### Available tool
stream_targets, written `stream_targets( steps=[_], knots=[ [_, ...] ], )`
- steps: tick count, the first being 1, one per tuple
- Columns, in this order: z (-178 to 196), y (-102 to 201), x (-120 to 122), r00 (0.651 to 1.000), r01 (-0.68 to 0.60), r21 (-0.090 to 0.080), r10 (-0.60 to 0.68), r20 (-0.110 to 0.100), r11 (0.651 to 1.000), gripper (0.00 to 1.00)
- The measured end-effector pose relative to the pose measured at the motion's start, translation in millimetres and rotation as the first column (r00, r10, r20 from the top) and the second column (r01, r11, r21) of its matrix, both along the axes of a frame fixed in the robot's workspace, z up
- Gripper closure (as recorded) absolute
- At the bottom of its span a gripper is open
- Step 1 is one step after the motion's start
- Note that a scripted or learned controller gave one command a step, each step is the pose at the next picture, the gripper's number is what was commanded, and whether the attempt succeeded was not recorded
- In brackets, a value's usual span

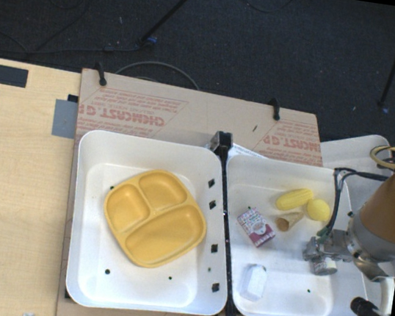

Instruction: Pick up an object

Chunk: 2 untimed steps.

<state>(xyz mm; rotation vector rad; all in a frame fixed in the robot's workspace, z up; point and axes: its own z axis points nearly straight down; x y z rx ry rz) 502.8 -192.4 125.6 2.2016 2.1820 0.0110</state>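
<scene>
1. A light wooden table (5, 197) carries a sheet of brown cardboard (189, 119), and two shallow white bins sit side by side on it
2. The left bin (86, 247) holds a yellow plate (156, 218) split into three sections, lying flat and turned at a slant
3. The right bin (286, 301) holds several small things, spread apart
4. A yellow corn cob (293, 199) lies toward the far side of the right bin, with a round yellow lemon (318, 210) just beside it on the right
5. A small tan piece (289, 222) lies just below the corn cob
6. A pink and white packet (256, 227) lies near the middle of the right bin, toward the divider
7. A white block (254, 281) lies near the front of the right bin, well apart from the rest
8. The grey arm (389, 214) reaches in from the right, its metal jaws (321, 256) low over the right side of the right bin, below the lemon
9. Whether the jaws are apart or together cannot be told, and nothing shows between them
</scene>
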Motion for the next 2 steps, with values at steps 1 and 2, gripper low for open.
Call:
stream_targets(
  steps=[1, 2],
  knots=[
    [51.6, -11.3, -1.2, 0.999, -0.003, 0.024, 0.004, -0.033, 1.000, 1.00],
    [104.4, -11.9, -0.2, 0.999, -0.010, 0.024, 0.011, -0.032, 1.000, 1.00]
  ],
)
